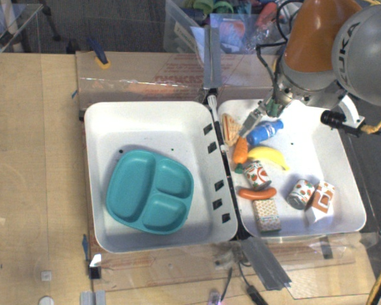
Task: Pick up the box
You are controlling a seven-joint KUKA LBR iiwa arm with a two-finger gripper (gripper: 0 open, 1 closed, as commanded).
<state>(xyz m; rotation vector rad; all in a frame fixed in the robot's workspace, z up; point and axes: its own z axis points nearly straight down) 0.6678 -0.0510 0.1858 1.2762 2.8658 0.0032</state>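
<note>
A small patterned box [267,215] lies near the front edge of the right bin [346,170]. A white and orange carton [322,199] lies tilted at the bin's front right, beside a grey can [300,194]. My gripper [265,114] hangs at the back of the right bin, just above and behind a blue bottle [265,133], well away from both boxes. Nothing is seen held in it.
A yellow banana [270,157], an orange carrot [240,150], a round red and white item [256,174] and a red sausage [257,193] lie between the gripper and the patterned box. A teal divided plate [151,190] sits in the left bin [101,126].
</note>
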